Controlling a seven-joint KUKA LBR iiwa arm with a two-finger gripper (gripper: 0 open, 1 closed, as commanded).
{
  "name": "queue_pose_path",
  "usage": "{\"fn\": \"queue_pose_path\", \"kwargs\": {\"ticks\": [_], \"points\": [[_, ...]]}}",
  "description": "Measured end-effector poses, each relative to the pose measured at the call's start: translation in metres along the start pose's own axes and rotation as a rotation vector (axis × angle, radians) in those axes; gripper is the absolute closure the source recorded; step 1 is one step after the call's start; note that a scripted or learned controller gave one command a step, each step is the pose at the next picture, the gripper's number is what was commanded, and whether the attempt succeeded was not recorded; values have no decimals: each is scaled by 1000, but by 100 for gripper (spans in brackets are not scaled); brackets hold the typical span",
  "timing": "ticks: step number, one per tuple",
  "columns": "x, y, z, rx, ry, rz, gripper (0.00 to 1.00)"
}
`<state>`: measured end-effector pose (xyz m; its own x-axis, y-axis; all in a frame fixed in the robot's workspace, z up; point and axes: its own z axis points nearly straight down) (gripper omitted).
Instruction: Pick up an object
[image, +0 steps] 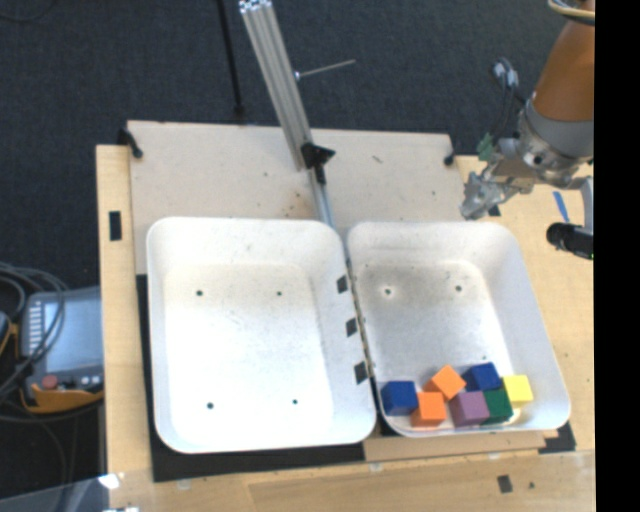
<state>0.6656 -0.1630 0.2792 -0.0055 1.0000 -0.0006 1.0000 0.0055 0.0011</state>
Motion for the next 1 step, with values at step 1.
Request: {"fn": "queue_pose_path", "kwargs": {"ticks": [1], "points": [[60, -11, 10, 2, 1, -1, 100]]}}
